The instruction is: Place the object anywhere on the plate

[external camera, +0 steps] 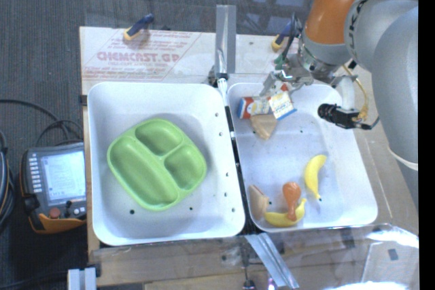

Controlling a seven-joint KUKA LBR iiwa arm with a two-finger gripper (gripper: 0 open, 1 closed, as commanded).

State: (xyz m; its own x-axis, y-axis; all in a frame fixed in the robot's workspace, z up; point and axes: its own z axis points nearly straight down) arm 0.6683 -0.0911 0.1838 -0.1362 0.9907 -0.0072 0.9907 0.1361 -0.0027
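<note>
The green divided plate [156, 163] lies in the left bin [115, 95]. My gripper [280, 83] hangs over the far end of the right bin [353, 197], directly above a small red, white and blue carton [266, 106]. A tan wedge [264, 126] lies against the carton's near side. From this angle I cannot see whether the gripper touches the carton or is still above it.
At the near end of the right bin lie a yellow banana [314, 176], an orange drumstick-shaped toy [292, 196], a second yellow piece [282, 217] and a tan piece [257, 200]. A black fitting [340, 115] sticks out beside the wrist. A metal post [225, 37] stands between the bins.
</note>
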